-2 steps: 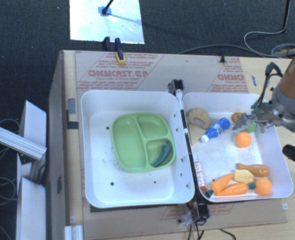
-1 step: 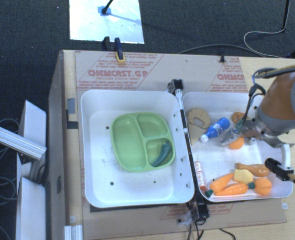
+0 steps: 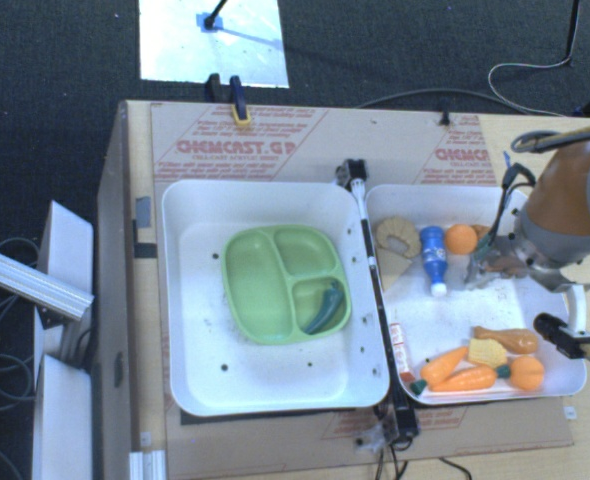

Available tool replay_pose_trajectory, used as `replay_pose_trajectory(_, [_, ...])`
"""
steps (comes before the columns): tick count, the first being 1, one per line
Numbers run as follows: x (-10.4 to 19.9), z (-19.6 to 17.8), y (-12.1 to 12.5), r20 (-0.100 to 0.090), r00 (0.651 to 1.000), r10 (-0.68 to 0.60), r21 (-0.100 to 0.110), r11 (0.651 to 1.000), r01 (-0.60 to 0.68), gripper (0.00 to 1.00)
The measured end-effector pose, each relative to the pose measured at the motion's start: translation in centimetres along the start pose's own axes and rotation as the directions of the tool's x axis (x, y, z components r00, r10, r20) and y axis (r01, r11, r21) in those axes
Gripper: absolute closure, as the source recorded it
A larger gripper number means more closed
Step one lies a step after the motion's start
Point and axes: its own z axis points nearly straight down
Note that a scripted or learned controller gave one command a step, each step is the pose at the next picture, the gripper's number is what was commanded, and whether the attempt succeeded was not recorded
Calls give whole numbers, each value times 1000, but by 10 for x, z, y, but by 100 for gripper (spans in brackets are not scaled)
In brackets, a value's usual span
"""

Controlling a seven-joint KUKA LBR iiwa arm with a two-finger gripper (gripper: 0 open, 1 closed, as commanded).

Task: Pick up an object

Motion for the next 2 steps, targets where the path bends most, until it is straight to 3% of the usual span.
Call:
replay_pose_trajectory(1, [0, 0, 0, 0, 1000, 0, 0, 1000, 0, 0])
replay_pose_trajectory(2, [33, 10, 56, -1, 1000, -2, 0, 1000, 2, 0])
